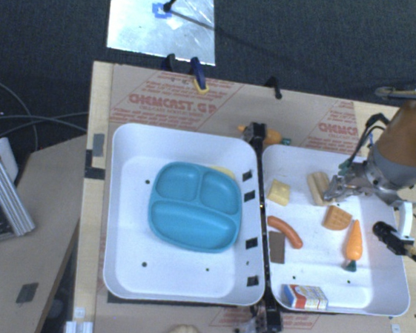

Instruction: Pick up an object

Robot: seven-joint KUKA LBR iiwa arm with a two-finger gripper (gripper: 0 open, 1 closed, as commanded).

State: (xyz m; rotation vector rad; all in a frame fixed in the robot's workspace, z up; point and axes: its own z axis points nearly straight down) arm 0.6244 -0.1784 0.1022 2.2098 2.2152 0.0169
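The arm [408, 144] enters from the right edge of the frame, in the upper right part. Its orange band is just above the grey wrist, and the wrist bends down and to the left over the right bin [380, 294]. The jaws [334, 190] are low over the upper middle of this bin, just beside a pale ridged piece [316, 186] that looks like a cracker or bread. I cannot tell if the jaws are apart or together, because they are small and dark against the bin.

In the right bin there are several toy foods. A pale yellow cheese block [279, 192] lies near the left wall. A red sausage [285, 232] is below it, and a brown flat piece [276, 247] is touching its lower side. An orange-brown wedge [336, 218] lies just under the jaws. A carrot [354, 242] lies to the right of it, upright in the frame. A small printed box [305, 296] rests near the lower rim.

The left bin [118, 264] holds a blue divided plate [194, 205] in its middle. Both bins stand on the worktop [171, 98].
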